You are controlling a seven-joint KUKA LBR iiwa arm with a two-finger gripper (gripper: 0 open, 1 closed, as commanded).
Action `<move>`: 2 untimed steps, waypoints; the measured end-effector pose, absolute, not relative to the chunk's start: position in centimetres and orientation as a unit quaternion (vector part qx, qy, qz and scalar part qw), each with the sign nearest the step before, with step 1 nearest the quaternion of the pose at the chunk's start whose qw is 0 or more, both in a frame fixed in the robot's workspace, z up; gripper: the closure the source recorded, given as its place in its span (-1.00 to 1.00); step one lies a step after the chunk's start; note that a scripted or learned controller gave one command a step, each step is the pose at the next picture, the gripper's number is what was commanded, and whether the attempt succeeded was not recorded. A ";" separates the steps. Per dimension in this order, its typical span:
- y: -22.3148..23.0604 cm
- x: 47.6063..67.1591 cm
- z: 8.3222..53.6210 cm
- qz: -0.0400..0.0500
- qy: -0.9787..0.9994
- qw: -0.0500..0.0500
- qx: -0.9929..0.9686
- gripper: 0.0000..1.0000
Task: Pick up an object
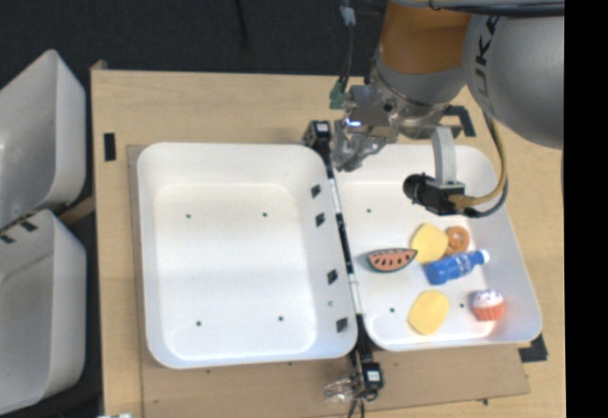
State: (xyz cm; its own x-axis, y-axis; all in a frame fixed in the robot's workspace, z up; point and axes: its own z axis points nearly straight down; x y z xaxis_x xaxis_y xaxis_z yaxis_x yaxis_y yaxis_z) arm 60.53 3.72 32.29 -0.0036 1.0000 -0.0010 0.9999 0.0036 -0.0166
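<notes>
The right bin [480, 335] holds several small toys near its front right. A watermelon slice [392, 259] lies closest to the divider. Beside it are a yellow piece [429, 241], an orange ring [458, 238] and a blue bottle [454, 265]. A second yellow piece [428, 312] and a red-and-white item [488, 305] sit nearer the front edge. My gripper [353, 150] hangs over the back left corner of the right bin, near the divider and well apart from the toys. I see nothing in it.
The left bin [157, 217] sits beside the right one, and a black-clipped divider [337, 236] runs between them. A black fitting with cables [429, 191] hangs from the arm over the right bin. White containers [38, 131] stand off the bench's left side.
</notes>
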 end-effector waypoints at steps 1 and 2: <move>4.7 67.4 46.2 -0.007 -0.709 -0.007 -0.706 1.00; 4.8 63.4 35.1 0.005 -0.707 0.003 -0.707 1.00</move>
